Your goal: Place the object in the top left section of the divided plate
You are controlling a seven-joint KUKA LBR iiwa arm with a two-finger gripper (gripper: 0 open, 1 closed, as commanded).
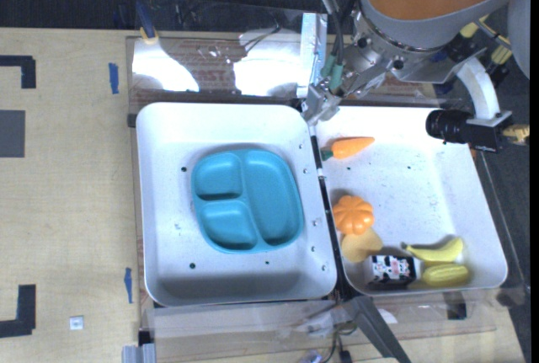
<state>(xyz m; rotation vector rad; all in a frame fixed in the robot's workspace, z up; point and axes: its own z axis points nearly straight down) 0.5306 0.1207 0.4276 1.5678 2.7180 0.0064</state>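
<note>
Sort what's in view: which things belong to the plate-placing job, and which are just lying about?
Job:
- blue divided plate, in the left bin
- gripper, above the bins' shared edge

The task names no particular object.

Lying in the right bin:
- toy carrot
- orange toy pumpkin
- yellow bananas
- black-and-white cow toy

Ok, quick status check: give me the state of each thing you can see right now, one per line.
Gripper: above the rim between the two bins, nothing visibly held.
Divided plate: flat in the left bin, all sections bare.
Carrot: lying in the right bin, near its top left.
Orange pumpkin: resting by the right bin's left wall.
Cow-patterned toy: lying at the right bin's front.
Bananas: lying beside the cow-patterned toy.
</note>
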